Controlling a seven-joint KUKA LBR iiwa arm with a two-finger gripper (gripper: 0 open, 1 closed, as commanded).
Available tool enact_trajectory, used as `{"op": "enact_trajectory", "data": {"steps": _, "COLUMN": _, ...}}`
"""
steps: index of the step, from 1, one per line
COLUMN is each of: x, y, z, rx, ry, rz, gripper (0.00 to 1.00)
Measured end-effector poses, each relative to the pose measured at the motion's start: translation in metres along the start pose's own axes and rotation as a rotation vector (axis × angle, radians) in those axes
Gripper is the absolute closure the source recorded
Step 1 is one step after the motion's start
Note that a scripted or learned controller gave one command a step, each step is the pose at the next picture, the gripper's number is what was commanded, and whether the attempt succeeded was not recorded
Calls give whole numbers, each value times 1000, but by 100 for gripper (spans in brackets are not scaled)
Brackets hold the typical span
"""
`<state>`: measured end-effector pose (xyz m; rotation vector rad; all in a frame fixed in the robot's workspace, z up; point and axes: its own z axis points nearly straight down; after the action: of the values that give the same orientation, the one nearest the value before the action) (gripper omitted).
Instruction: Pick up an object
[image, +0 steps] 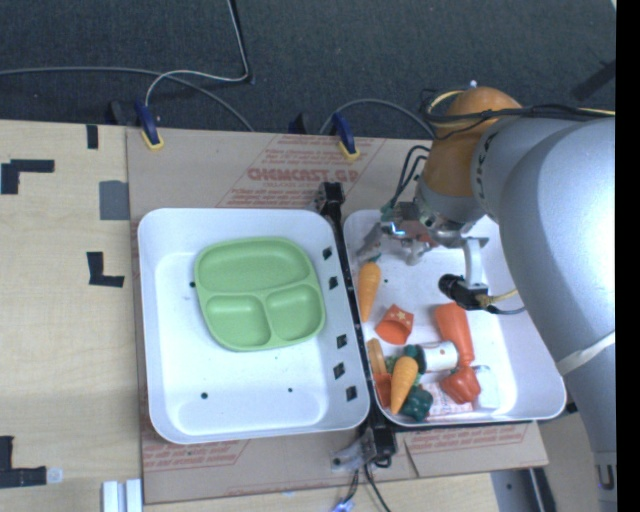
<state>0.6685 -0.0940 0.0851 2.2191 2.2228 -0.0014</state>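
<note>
My gripper hangs low over the far left corner of the right bin, just above the top end of an orange carrot that lies along the bin's left wall. I see nothing held in it. Nearer the front lie a small red-orange piece, a long orange-red piece, a white cylinder, a second carrot, a dark green piece and a red piece.
The left bin holds a green divided plate. The grey arm covers the right bin's far right part. A black divider runs between the bins. Cables and clamps lie beyond the bins.
</note>
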Motion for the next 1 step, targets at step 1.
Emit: {"op": "enact_trajectory", "data": {"steps": 1, "x": 0, "y": 0, "z": -10, "rx": -2, "ry": -2, "rz": -1, "gripper": 100}}
